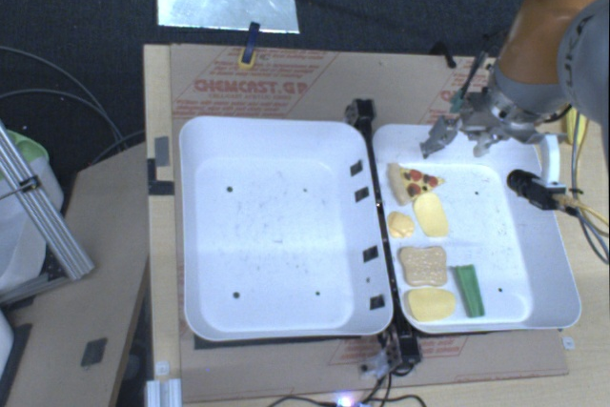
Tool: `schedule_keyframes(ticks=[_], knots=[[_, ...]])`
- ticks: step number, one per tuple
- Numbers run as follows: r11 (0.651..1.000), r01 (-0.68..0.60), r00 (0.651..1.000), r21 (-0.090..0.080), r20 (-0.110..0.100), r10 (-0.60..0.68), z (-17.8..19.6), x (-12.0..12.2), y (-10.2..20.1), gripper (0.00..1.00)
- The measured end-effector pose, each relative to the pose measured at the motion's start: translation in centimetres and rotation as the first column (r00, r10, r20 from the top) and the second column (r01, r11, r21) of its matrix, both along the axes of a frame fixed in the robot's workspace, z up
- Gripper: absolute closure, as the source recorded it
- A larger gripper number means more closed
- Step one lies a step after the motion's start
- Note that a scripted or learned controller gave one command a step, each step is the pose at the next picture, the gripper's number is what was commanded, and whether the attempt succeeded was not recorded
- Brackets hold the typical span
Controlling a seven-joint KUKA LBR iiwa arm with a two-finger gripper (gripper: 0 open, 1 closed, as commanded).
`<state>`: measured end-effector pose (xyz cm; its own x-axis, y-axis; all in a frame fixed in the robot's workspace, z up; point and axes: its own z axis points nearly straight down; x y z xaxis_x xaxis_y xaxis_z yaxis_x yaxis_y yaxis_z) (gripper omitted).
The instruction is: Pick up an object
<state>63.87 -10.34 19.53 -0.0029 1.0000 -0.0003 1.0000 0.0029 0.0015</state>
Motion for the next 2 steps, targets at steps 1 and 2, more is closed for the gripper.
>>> schedule_keyframes(ticks=[1, 2], knots=[[1.000, 0.001, 1.000, 0.002, -0.010, -0.001, -11.5, -4.2, 1.5, 0.00], [1.000, 0.001, 1.000, 0.000, 0.003, -0.001, -9.8, -3.8, 1.4, 1.00]])
